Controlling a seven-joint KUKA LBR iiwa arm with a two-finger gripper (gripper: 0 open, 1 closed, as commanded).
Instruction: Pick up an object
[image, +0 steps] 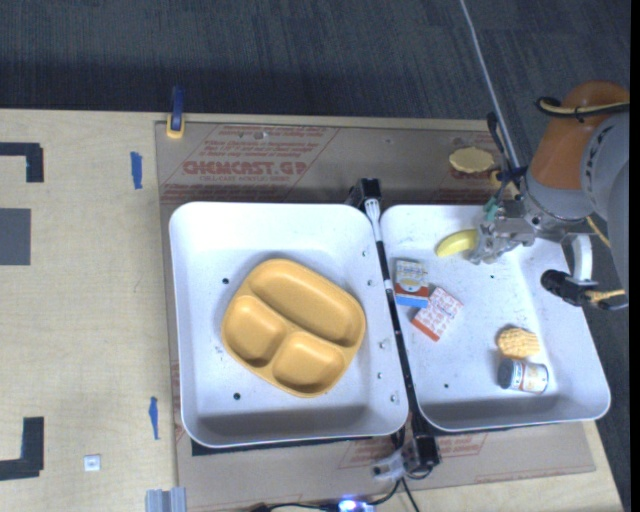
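1. Lying near the back of the right bin, a small yellow banana-shaped piece sits smooth and curved, just beside the gripper.
2. The gripper hangs at the piece's right end; whether its fingers are spread or closed cannot be told, since they blur against the white floor.
3. Left of centre in the same bin lie a small printed box and a red-and-white patterned packet, tilted and close together.
4. Toward the front right rest a round, waffle-textured biscuit shape and a small jar on its side, nearly touching.
5. The bin's middle floor is bare.
6. The left bin holds a glossy yellow three-compartment tray, set at a slant.
7. The grey arm with its orange band is cut off at the right.
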